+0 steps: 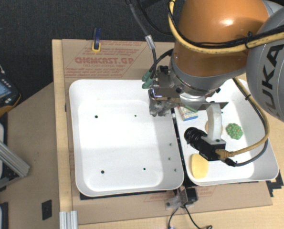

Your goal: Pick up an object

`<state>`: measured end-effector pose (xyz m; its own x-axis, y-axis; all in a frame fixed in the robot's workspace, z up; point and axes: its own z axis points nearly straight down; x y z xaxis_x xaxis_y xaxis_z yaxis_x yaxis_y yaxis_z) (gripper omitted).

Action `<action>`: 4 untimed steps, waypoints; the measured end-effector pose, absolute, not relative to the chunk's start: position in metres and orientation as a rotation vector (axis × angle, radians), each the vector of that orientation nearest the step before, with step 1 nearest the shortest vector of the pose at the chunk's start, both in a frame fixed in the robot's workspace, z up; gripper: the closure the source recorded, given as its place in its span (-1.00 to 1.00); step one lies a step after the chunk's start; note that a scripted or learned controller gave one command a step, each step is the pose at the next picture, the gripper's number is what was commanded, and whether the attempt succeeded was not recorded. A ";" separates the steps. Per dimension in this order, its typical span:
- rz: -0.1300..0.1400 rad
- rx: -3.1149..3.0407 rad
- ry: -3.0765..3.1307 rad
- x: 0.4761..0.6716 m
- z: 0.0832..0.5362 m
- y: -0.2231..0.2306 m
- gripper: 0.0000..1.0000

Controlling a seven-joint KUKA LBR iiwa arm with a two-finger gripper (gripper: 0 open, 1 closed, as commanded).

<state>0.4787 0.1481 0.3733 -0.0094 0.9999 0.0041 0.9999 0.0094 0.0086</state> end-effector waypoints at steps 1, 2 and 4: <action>-0.011 2.231 2.217 0.479 0.300 0.076 1.00; -0.005 2.227 2.220 0.479 0.261 0.045 1.00; 0.004 2.217 2.220 0.537 0.284 -0.069 1.00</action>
